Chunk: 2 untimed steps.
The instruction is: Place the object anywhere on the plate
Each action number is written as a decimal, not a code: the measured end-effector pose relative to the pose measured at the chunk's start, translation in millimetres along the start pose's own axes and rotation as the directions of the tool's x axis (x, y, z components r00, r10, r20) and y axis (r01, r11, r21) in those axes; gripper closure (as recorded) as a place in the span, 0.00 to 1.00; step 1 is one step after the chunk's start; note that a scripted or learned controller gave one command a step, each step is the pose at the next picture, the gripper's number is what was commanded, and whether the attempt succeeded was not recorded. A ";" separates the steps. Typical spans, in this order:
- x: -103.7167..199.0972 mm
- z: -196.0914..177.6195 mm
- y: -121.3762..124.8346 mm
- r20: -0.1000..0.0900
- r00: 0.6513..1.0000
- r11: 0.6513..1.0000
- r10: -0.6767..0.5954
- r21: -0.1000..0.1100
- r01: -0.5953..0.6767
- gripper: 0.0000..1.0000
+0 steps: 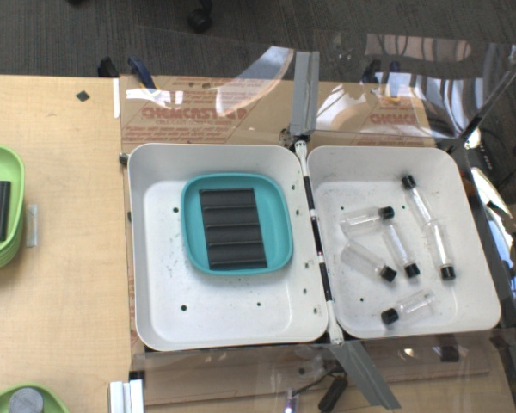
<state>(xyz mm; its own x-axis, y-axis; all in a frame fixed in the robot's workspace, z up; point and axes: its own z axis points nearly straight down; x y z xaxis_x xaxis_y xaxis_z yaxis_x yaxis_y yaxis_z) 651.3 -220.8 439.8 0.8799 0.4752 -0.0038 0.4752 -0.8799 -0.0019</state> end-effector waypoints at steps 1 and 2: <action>-1.6 0.2 0.3 0.000 0.992 0.992 0.129 0.001 -0.129 0.00; -6.3 1.4 -1.7 0.002 0.967 0.967 0.254 0.002 -0.254 0.00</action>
